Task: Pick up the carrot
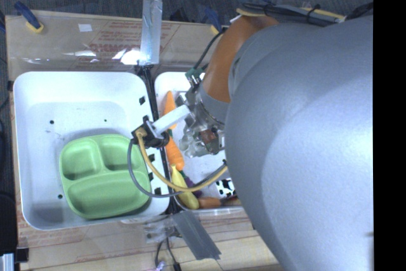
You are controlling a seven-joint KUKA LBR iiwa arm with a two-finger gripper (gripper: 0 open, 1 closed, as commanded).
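Reaching into the right bin (pixel 166 80) at frame centre, we should centre the tool (pixel 198 136), whose grip state we cannot tell, over the carrot (pixel 174 152) lying just left of it along the bin's left wall, before closing.

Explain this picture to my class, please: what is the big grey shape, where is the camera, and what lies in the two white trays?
The camera looks down from above the bench. The big grey shape is a robot arm with an orange band, reaching in from the right. Its gripper hangs low over the right bin, among items including an orange carrot and something yellow. The left bin holds a green divided plate. Whether anything is held cannot be told from here.
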